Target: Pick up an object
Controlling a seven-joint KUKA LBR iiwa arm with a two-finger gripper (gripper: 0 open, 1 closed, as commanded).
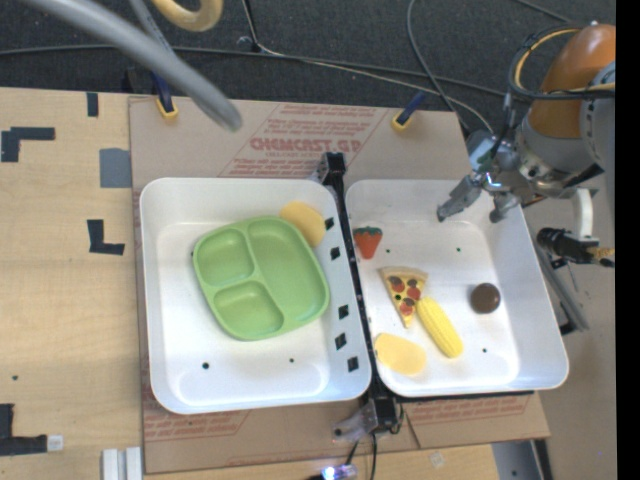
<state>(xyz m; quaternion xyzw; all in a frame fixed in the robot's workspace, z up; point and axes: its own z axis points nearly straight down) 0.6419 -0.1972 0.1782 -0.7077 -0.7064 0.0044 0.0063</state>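
Observation:
My gripper (470, 209) hangs over the far edge of the right bin (525, 268), its two fingers spread open with nothing between them. Below it in that bin lie a red strawberry (368, 240), a pizza slice (404, 290), a yellow corn cob (438, 326), a brown round piece (485, 297) and a pale yellow flat piece (400, 353). The strawberry is to the gripper's left, the brown piece nearer the front.
The left bin (165, 298) holds a green divided plate (260, 275) and a yellow piece (305, 220) by the divider. Black clips (340, 258) join the two bins. A grey hose (150, 38) crosses the upper left. Cables run behind the bins.

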